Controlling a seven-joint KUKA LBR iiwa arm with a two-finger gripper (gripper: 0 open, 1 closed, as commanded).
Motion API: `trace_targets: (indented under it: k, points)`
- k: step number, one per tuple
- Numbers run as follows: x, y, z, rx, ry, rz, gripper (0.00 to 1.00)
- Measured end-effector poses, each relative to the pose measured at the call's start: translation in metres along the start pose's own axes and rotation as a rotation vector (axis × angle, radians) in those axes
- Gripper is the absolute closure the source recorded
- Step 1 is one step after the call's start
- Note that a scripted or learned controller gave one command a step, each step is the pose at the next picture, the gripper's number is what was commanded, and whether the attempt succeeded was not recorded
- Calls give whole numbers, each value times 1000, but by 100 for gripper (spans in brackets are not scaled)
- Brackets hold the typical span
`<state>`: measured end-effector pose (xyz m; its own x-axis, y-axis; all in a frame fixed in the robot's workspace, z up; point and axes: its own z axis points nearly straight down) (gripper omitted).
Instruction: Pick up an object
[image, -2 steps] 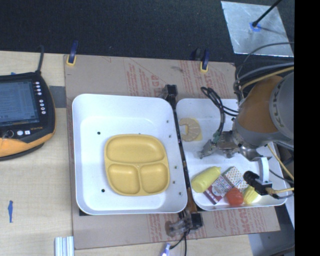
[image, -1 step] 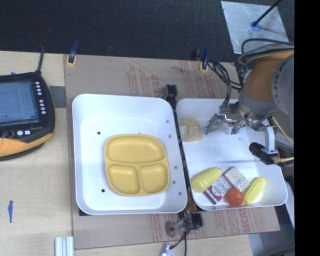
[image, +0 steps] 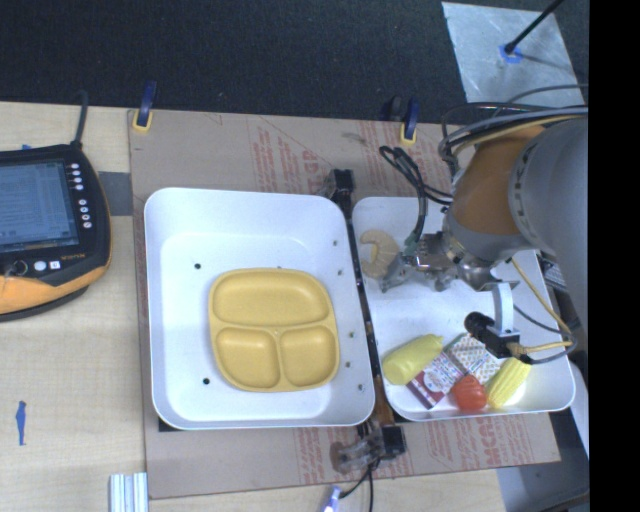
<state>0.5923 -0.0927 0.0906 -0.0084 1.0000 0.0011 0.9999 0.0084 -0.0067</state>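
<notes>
The right bin (image: 385, 215) holds several small things. A tan curved piece (image: 377, 250) lies at its far left corner. Along the near side lie a yellow lemon-shaped object (image: 411, 358), a red and white packet (image: 437, 380), a checkered packet (image: 475, 356), a red tomato (image: 470, 396) and a yellow corn cob (image: 509, 381). My gripper (image: 402, 272) hangs low over the bin's far left part, just right of the tan piece and above the lemon-shaped object. Nothing shows in its grasp.
The left bin (image: 170, 300) holds a yellow three-compartment plate (image: 272, 327). A tablet controller (image: 45, 225) sits on the bench at far left. Cables (image: 410, 175) trail from the arm over the right bin's far rim. The grey and orange arm covers the bin's right side.
</notes>
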Motion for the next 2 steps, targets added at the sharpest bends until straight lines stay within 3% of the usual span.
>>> trace_targets:
  k: [1,2]
  points:
    - [-5,63,-2,-6,-1,4,0]
    - [-6,62,-12,-2,-1,1,100]
